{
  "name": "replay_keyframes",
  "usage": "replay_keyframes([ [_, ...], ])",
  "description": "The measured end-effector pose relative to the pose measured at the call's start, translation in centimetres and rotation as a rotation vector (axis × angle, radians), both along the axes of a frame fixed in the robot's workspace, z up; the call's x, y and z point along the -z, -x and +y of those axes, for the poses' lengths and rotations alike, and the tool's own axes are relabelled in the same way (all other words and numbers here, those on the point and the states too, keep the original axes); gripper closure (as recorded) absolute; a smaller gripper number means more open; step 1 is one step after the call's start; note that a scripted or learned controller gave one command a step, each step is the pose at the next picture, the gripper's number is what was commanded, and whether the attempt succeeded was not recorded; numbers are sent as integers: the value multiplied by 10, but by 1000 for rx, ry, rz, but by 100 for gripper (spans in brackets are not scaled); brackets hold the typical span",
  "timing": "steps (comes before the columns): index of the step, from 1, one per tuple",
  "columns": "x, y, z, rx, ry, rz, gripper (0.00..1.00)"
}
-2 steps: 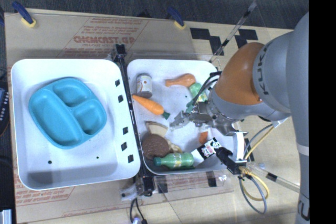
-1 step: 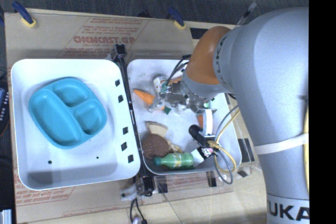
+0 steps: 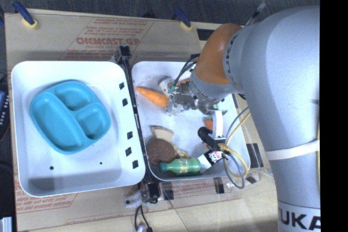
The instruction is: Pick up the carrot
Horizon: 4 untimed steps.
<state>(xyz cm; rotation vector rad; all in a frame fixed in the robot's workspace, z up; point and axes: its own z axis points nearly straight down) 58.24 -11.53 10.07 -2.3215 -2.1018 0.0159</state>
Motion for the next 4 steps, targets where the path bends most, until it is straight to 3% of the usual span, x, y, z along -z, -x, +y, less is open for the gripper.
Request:
replay_keyframes([
  [1,-94,35,53,90,1,-12,100],
  [2,-90,108,85,532,2,1,100],
  [3,-184,101,130,481,3,-8,100],
  [4,-97,108,184,810,9,3,100],
])
